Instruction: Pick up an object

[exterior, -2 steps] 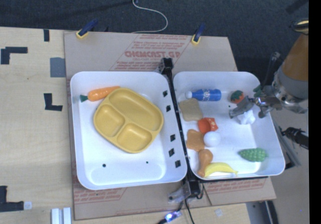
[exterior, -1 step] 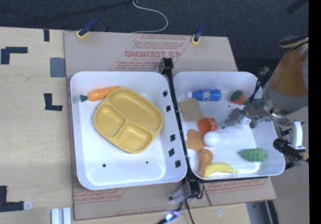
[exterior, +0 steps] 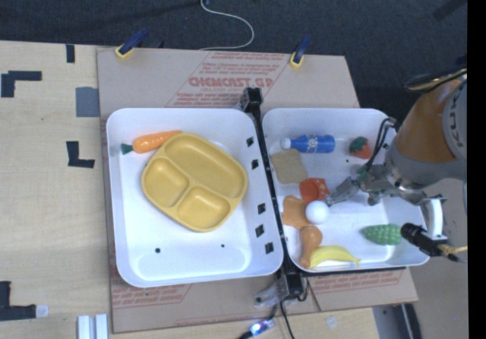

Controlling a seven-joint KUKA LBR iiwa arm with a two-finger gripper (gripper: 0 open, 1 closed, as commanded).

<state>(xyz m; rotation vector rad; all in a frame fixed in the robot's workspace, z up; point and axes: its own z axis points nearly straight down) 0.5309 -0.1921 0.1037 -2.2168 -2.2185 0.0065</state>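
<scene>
In the right bin [exterior: 345, 115], my gripper [exterior: 339, 191] reaches in from the right and hangs low over the middle. Its tip is just right of a red block [exterior: 312, 189] and above a white ball [exterior: 317, 213]. Nothing is visibly held. Around it lie a blue bottle [exterior: 311, 144], a tan flat square [exterior: 288, 167], an orange piece [exterior: 294, 210], a brownish-orange piece [exterior: 310, 238], a yellow banana [exterior: 334, 256], a green bumpy item [exterior: 382, 234] and a small red-and-green item [exterior: 360, 147].
The left bin [exterior: 137, 254] holds a yellow divided tray [exterior: 195, 180] and an orange carrot [exterior: 156, 141] at its far edge. A black divider [exterior: 262, 178] runs between the bins. The arm's grey and orange body [exterior: 429, 140] covers the right bin's right side.
</scene>
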